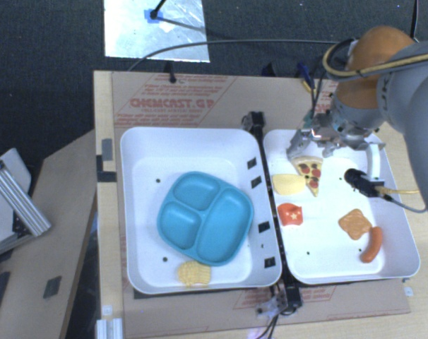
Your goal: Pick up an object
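Pizza slice (311, 171) is the object nearest the tool: you see it in the right bin (401, 260), toward the far left corner, just under the gripper. Starting at the left, the left bin (140, 189) holds a blue divided plate (205, 217) in its middle and a yellow corn piece (194, 273) at its near edge. In the right bin, a pale yellow wedge (288, 183) lies touching the pizza slice's left side, a red piece (290, 214) sits nearer, then a toast piece (355, 224) and a sausage (371, 245) toward the near right. The gripper (314, 141) hangs over the pizza slice with its fingers spread, pinching nothing you can see.
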`<state>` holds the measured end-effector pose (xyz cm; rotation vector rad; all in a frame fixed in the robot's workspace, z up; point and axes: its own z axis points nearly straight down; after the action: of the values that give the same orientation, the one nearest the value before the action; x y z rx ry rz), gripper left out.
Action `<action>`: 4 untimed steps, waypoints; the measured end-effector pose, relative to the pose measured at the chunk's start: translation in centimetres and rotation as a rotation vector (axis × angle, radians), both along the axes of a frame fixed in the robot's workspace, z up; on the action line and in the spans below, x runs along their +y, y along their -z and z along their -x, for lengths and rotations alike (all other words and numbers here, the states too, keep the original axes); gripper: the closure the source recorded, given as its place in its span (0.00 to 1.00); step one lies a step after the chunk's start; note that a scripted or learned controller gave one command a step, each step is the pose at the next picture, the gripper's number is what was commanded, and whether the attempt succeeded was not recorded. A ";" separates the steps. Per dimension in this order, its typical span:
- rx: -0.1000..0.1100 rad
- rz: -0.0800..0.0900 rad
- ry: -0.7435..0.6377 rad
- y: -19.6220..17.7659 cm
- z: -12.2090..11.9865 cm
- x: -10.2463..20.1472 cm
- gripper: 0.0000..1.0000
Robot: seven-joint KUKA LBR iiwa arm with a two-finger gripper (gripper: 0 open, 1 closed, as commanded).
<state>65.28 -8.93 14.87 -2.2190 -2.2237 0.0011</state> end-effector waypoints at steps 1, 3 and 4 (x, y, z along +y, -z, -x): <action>0.001 0.000 0.000 4.2 -0.2 -0.1 0.00; -0.014 0.004 0.000 4.7 -0.7 -0.1 1.00; -0.006 0.000 -0.002 0.1 -0.3 0.2 1.00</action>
<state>65.60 -8.78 14.79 -2.2201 -2.2285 -0.0059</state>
